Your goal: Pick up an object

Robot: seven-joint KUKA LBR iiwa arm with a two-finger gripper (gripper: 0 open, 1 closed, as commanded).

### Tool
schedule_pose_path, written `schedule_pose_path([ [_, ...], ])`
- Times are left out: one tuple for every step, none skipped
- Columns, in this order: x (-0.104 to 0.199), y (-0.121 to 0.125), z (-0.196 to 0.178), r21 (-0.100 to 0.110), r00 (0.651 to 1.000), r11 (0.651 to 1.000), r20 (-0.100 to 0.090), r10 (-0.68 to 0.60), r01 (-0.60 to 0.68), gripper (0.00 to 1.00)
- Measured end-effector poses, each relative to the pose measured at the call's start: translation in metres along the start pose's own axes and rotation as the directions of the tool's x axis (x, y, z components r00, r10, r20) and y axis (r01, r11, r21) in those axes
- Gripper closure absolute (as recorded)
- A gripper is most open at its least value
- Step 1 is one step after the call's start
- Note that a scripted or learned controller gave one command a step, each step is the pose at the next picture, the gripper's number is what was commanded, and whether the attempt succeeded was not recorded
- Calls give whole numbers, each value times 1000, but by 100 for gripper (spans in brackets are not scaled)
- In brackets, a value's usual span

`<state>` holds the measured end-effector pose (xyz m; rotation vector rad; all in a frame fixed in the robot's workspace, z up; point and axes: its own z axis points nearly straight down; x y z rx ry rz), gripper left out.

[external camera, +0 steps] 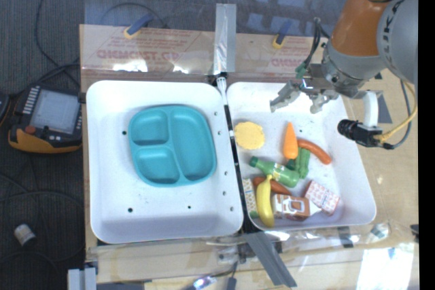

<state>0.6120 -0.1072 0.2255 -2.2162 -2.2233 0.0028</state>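
On the left of the bench sits a shallow white plastic bin (pixel 109 214) holding a turquoise three-compartment plastic plate (pixel 171 145) near its centre. At three o'clock from it, touching along a shared wall, lies a second shallow white bin (pixel 353 195) crowded with toy food: a round yellow cookie (pixel 249 136) at its nine o'clock edge, an orange toy carrot (pixel 290 139) near the centre, a green toy bottle (pixel 275 170), a red sausage (pixel 315 151), a yellow banana (pixel 264 202), a brown-and-white carton (pixel 290 206) and a pink patterned packet (pixel 322 196) packed toward six o'clock.

Over this bin's twelve o'clock end hangs the grey two-finger gripper (pixel 304 98), its fingers spread wide with nothing between them.

By my judgement this is the approach step; no object is yet lifted. Next comes choosing a target and descending. The cookie and carrot stand apart with room around them; the six o'clock cluster is tight, and the bin walls crowd the banana and packet.
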Motion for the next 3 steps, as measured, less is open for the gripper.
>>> schedule_pose_path([
  [-24,8,135,-6,999,999,2,38,-38,0],
  [-24,8,125,-6,999,999,0,39,-39,100],
  [20,23,-2,-2,1000,1000,2,16,-16,100],
])
